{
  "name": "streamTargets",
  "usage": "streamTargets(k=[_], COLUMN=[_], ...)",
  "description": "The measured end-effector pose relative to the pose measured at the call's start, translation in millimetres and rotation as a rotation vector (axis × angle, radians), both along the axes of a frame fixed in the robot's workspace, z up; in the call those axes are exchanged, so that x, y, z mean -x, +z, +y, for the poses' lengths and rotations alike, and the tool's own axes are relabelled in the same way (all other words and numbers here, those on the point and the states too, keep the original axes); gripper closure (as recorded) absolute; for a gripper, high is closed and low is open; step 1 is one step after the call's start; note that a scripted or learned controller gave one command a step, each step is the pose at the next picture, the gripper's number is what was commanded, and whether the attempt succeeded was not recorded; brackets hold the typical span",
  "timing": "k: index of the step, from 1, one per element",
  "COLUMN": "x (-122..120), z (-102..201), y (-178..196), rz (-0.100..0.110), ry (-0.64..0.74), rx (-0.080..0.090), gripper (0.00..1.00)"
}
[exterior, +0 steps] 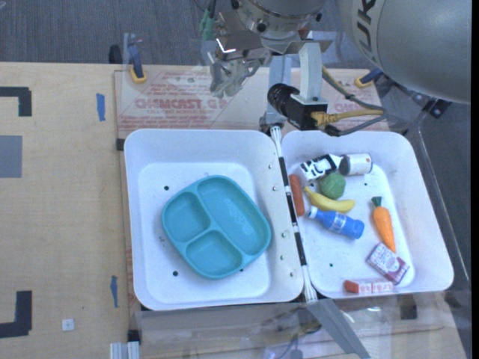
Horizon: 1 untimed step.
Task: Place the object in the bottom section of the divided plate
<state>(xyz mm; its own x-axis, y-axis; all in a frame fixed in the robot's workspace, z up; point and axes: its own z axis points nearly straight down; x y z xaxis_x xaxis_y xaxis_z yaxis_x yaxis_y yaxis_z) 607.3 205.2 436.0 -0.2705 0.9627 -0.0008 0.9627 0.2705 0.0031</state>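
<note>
Gripper point(228, 77) hangs above the back edge of the counter point(60, 200), beyond the two bins and over a printed board, well apart from every object; nothing shows between its tips, and at this slant I cannot tell how far it is parted. From the single camera view, the left bin point(142, 155) holds one turquoise divided plate point(216, 225) with three sections, and the section nearest the bottom of the view sits bare. The task does not name its object, so it is still one of those lying in the right bin point(419, 200). Counted there: one orange carrot point(384, 225), one yellow banana point(328, 200), one green rounded piece point(334, 185), one reddish sausage-like piece point(298, 194) against the bin's left wall, one blue bottle point(339, 223) lying on its side, one black-and-white patterned item point(322, 166), one pale cylinder point(358, 163), one red-and-white packet point(387, 263), and one small red flat piece point(358, 286) by the front wall. These look like toy foods, so I judge them light and fairly stiff, with smooth skins that may slip. The carrot lies clear of its neighbours and seems the easiest pick, taken across its thicker middle; the bottle, being round, could roll under a pinch and is best closed on across its body. The banana, green piece and bottle crowd together, which could spoil a grasp there.
</note>
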Motion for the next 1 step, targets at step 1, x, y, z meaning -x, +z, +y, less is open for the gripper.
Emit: streamTargets(k=[1], x=[40.5], z=[12.0], y=[-150.4], rz=[0.002], ry=[-0.052], rx=[0.000], gripper=[1.00])
